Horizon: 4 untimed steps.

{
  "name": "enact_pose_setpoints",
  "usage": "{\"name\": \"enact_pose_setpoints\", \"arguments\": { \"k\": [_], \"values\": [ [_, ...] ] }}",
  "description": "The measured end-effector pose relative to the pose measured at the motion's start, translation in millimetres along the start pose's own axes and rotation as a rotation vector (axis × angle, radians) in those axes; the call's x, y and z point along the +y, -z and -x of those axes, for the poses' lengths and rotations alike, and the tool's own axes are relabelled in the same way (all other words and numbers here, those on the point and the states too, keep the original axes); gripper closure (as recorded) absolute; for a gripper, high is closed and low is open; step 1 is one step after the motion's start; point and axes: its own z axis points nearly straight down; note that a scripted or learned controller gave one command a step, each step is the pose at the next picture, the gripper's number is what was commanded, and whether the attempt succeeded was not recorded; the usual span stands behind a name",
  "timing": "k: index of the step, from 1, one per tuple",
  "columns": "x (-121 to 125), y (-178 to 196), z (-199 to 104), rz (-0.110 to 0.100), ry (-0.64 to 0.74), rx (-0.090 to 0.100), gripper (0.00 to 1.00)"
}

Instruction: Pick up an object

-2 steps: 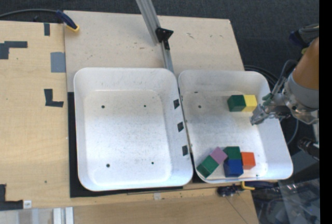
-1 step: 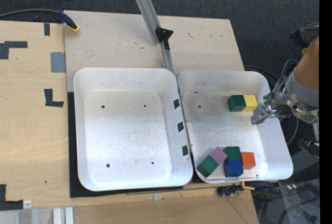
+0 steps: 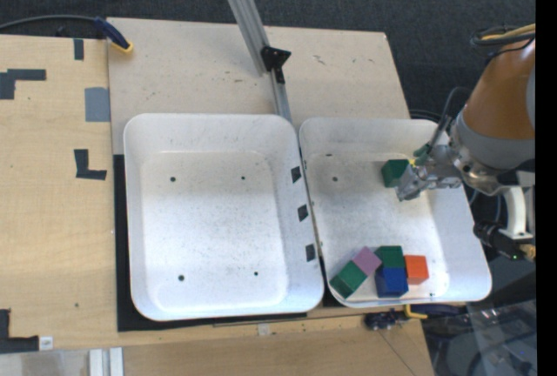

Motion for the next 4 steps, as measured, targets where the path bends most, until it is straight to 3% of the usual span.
{"name": "enact_pose_setpoints", "arguments": {
  "k": [1, 4],
  "values": [
    [23, 4, -58, 0.000, 0.002, 0.001, 1.00],
    [58, -12, -228, -0.001, 0.003, 0.001, 1.00]
  ]
}}
